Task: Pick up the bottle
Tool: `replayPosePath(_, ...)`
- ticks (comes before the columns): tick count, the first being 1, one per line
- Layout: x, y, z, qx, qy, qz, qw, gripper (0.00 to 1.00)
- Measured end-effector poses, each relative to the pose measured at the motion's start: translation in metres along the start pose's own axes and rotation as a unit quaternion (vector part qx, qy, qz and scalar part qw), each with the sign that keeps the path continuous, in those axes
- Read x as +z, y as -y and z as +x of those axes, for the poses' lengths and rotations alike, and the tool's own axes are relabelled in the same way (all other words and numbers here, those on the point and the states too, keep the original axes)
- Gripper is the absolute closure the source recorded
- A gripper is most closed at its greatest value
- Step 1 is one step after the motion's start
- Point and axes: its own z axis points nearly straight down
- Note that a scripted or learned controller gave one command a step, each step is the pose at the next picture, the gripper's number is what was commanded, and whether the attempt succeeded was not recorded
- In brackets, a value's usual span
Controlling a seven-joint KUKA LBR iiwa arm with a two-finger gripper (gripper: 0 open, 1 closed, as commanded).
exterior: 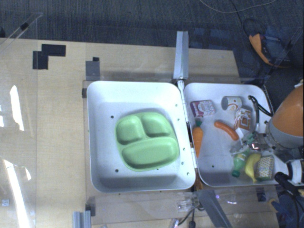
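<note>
We find the small green plastic bottle (238, 164) lying in the right-hand shallow white bin (212, 167), near its front right corner, tilted with one end toward the bin's front wall. Just beside it on the right lies a yellow banana-shaped toy (251, 166), and right of that a pale mesh-patterned sponge-like block (266, 167). Just above the bottle we see the tool (250, 143) of the grey arm with the orange band (289, 115), which reaches in from the right; the tool is a small cluttered shape here, and we cannot tell how its tips stand, nor whether anything sits between them. Further back in the same bin lie an orange sausage-shaped toy (226, 129), an orange carrot toy with a green top (197, 138) along the left wall, a maroon and white packet (203, 108), a white cylindrical can on its side (231, 102) and a brown and white carton (243, 118) near the back right. The left-hand shallow white bin (102, 127) holds a light green plastic divided tray (147, 141) with three compartments, set roughly in its middle. Both bins sit side by side on the pale wooden counter (57, 127), with a grey metal post (182, 56) standing behind the seam between them, and black tape marks (47, 54) on the counter at far left.
</note>
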Motion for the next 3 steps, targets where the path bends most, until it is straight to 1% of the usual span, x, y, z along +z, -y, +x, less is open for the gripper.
replayPosePath(1,-0.012,-0.003,0.001,0.000,0.000,-0.003,1.0000,1.00)
replayPosePath(2,0.000,0.000,-0.014,-0.022,-0.001,0.000,0.9998,1.00)
replayPosePath(3,-0.125,-0.021,0.031,-0.096,-0.001,0.003,0.9954,1.00)
